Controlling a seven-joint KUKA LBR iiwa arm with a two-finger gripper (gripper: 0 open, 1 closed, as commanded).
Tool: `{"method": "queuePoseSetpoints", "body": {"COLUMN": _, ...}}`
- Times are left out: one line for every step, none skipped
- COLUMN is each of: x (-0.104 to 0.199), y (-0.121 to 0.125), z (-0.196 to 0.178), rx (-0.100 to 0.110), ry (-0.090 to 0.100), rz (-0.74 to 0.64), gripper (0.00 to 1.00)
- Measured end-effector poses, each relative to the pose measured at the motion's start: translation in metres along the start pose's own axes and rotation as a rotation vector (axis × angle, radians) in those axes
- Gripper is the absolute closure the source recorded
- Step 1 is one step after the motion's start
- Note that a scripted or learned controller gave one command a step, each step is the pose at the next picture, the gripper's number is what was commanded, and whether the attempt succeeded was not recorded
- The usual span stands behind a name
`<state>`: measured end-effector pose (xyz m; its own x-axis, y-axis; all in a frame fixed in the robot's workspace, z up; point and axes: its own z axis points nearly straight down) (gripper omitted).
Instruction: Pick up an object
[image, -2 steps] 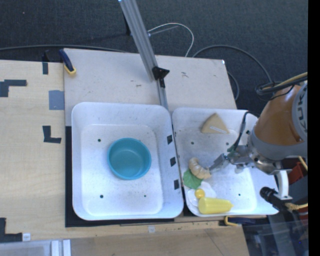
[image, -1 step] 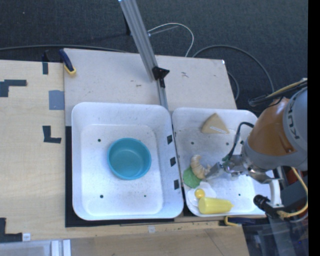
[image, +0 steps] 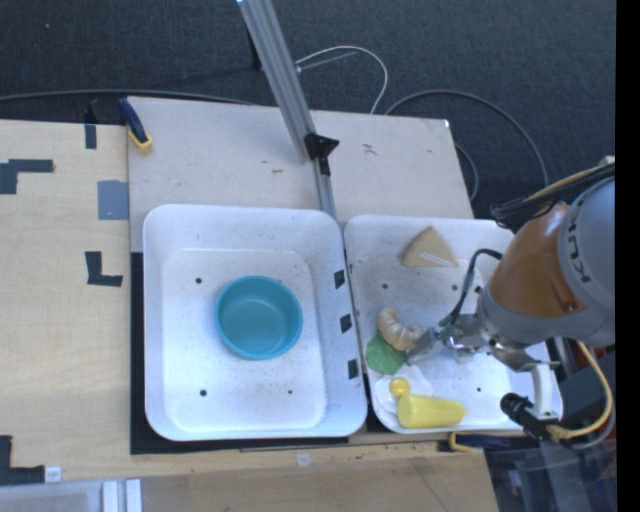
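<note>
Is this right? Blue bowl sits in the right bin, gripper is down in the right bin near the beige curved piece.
Not quite. The camera view shows the blue bowl in the left bin, not the right bin. The rest holds: the gripper is down in the right bin near the beige curved piece.

Yellow bottle lying, right bin's front edge

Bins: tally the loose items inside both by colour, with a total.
Teal: 1, the bowl in the left bin
Yellow: 1, the bottle-shaped toy
Green: 1, the flat leaf-like piece
Tan: 2, the wedge and the curved piece
Total: 5; four lie in the right bin.
</note>
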<state>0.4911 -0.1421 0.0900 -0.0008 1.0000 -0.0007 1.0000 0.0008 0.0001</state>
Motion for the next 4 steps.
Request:
{"method": "queuePoseSetpoints", "body": {"x": 0.001, "y": 0.0, "z": -0.01, "rx": 0.001, "ry": 0.002, "rz": -0.002, "gripper": 1.0}}
{"method": "queuePoseSetpoints", "body": {"x": 0.01, "y": 0.004, "z": -0.057, "rx": -0.002, "ry": 0.001, "rz": -0.002, "gripper": 1.0}}
{"method": "queuePoseSetpoints", "body": {"x": 0.018, "y": 0.011, "z": -0.115, "rx": -0.004, "ry": 0.0, "rz": -0.002, "gripper": 1.0}}
{"method": "queuePoseSetpoints", "body": {"x": 0.027, "y": 0.017, "z": -0.17, "rx": -0.005, "ry": 0.0, "rz": -0.002, "gripper": 1.0}}
